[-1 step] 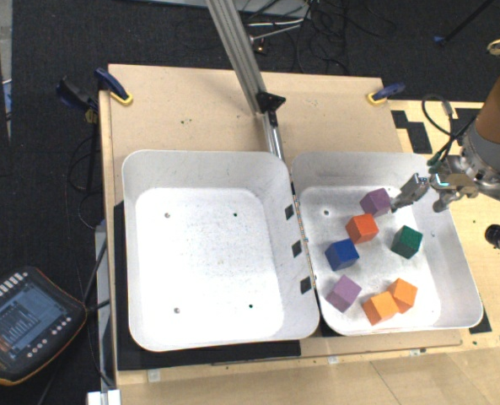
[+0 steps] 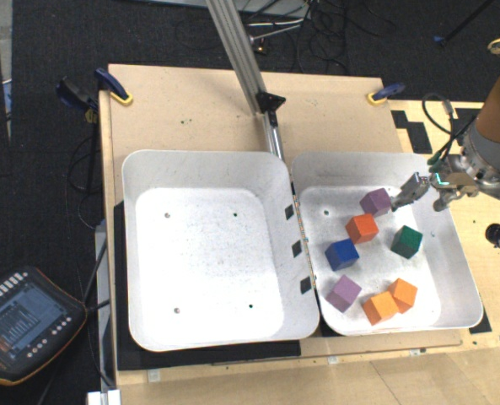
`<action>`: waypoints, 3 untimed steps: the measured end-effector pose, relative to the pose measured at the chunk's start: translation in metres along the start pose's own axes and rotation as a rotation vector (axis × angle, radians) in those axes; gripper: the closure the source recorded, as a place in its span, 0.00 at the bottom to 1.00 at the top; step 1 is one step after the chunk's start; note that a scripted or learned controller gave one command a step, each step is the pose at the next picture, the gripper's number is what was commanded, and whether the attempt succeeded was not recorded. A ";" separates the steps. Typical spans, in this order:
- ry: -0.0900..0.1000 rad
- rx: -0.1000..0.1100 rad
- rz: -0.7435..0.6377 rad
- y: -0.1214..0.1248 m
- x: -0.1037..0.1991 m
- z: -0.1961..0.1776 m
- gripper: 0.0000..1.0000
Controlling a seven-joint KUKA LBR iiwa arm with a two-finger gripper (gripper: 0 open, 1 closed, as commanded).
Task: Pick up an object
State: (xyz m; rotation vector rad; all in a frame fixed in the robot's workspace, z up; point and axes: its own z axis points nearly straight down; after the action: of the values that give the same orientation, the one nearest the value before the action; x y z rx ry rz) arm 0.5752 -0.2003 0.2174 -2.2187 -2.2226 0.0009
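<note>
The gripper (image 2: 425, 191) hangs over the upper right part of the right bin (image 2: 460, 298), its two fingers spread apart with nothing between them. One fingertip reaches toward the purple cube (image 2: 374, 201), which lies just left of it; whether the tip touches the cube is hard to judge from this slant.

Taking that purple cube as the landmark: an orange cube (image 2: 363, 227) sits just below it, a green cube (image 2: 407, 241) below and to its right, and a blue cube (image 2: 341, 253) below and to its left. Farther below lie a second purple cube (image 2: 345, 293) and two orange blocks (image 2: 390, 301), side by side. The left bin (image 2: 140, 226) lies well to its left.
</note>
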 end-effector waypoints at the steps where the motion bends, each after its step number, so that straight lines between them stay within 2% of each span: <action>1: 0.000 0.003 0.002 -0.001 0.002 0.043 0.00; 2: -0.004 -0.011 0.003 -0.006 0.006 0.091 0.00; 3: -0.010 -0.026 0.002 -0.001 0.004 0.092 0.00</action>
State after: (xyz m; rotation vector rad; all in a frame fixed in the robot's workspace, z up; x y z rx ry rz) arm 0.5745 -0.1965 0.1251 -2.2390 -2.2379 -0.0170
